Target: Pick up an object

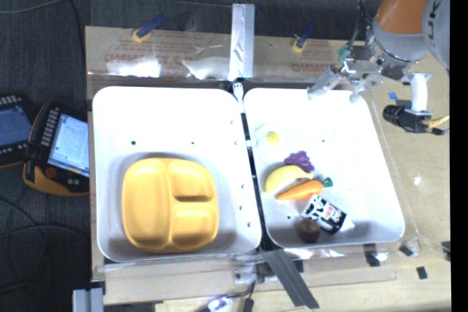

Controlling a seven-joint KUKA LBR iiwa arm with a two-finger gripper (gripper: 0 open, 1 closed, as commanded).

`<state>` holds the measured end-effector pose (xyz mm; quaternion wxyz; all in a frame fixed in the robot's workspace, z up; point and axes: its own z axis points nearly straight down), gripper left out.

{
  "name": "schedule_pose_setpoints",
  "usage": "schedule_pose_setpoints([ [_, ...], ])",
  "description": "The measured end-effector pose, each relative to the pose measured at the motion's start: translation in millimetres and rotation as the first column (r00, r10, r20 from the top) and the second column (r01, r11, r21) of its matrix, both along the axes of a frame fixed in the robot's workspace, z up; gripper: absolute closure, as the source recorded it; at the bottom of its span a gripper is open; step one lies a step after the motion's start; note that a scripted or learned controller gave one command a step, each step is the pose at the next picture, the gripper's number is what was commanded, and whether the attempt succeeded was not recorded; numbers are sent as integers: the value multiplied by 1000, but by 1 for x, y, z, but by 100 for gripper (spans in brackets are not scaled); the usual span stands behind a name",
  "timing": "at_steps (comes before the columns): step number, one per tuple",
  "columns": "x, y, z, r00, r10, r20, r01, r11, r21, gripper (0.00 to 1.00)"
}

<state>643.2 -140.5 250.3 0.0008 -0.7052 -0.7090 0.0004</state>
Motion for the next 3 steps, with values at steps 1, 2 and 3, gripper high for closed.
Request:
schedule_pose_setpoints([
  [1, 1, 32, -5, 994, 112, -1, -112, 994, -3, 0],
  [2, 25, 7, -64, 925, 379, -1, -379, 925, -3, 0],
  [3, -83, 45, -65, 881, 472, 1, -472, 881, 0, 0],
])
